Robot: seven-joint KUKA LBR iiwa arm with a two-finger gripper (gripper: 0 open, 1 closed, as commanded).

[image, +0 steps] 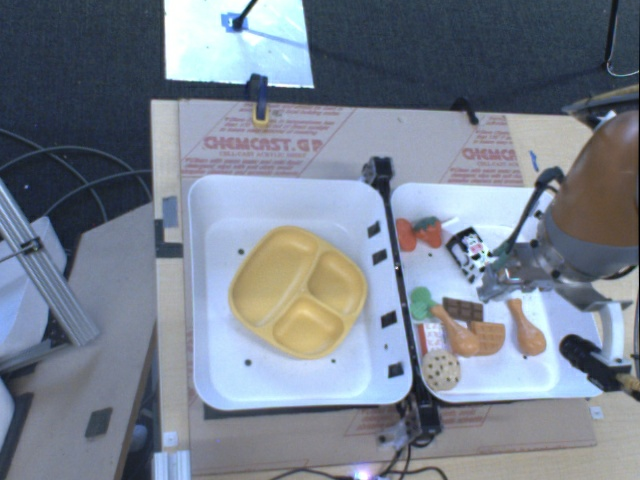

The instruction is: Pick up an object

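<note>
Two white bins side by side on the bench; left bin [210, 268] bearing a yellow compartment plate [298, 290]; right bin [545, 378] crowded with toy food. Near the divider, a tomato [417, 232], a green piece [421, 302], a chocolate bar [462, 310], a cookie [440, 370]; toward the middle, two drumsticks [526, 328], a waffle [489, 337], and a black-and-white carton [467, 250]. Reaching in from the right, the gripper [497, 278], low over the right bin just beside the carton and above the chocolate; nothing seen between its tips; jaws too blurred to tell apart or together.
</note>
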